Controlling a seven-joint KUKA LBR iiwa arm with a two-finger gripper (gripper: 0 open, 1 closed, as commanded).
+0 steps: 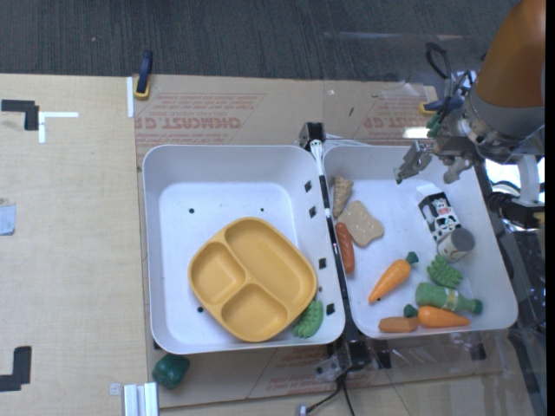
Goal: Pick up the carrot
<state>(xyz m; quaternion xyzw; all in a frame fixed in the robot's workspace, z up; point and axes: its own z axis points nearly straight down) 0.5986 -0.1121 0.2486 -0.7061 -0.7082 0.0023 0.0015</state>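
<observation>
An orange carrot [390, 280] with a green top lies tilted in the middle of the right bin [395, 189]. A second carrot [442, 317] lies flat near that bin's front edge, beside a small orange piece [397, 325]. My gripper [429, 169] hangs over the back right of the right bin, well behind both carrots. It is open, its two fingers [407, 168] spread apart with nothing between them.
The right bin also holds a bread slice [362, 224], a red sausage [346, 248], a black-and-white can [438, 215], a grey can [456, 243], a leafy green [444, 273] and a green bottle [447, 299]. The left bin [173, 189] holds a yellow divided plate [251, 277].
</observation>
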